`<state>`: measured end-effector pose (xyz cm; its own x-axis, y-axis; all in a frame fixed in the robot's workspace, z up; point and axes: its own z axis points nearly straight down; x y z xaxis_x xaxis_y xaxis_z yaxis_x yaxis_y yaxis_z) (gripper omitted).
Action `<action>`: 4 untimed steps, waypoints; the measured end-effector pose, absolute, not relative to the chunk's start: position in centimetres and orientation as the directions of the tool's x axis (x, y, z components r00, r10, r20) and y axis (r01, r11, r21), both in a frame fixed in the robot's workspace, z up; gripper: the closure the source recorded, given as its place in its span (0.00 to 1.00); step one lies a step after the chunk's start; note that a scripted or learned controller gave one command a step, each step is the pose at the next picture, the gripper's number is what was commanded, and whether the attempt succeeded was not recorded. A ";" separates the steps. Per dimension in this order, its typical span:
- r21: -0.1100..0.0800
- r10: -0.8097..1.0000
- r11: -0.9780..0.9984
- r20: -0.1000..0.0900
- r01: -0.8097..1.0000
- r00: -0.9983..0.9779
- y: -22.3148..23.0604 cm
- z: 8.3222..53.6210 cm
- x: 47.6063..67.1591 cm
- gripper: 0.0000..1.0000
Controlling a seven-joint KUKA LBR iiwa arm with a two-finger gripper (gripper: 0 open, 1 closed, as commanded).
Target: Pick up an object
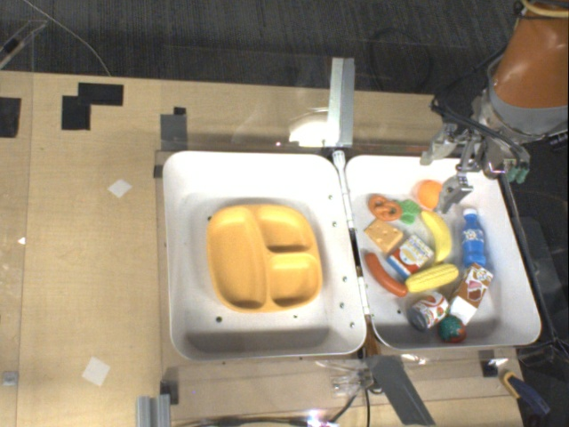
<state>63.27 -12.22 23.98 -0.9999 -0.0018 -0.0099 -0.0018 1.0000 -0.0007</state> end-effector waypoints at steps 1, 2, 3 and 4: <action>0.001 0.053 0.999 0.000 0.053 -0.999 -13.0 14.4 58.3 0.00; 0.008 0.267 0.964 -0.028 0.267 -0.963 -10.1 9.7 65.3 0.00; 0.001 0.046 0.999 -0.015 0.046 -0.999 -13.5 9.4 66.4 0.00; -0.007 0.369 0.930 0.010 0.368 -0.930 -11.1 8.9 66.4 0.00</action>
<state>66.38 -11.11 8.92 -0.9296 0.3685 0.0099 0.3685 0.9296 -0.0074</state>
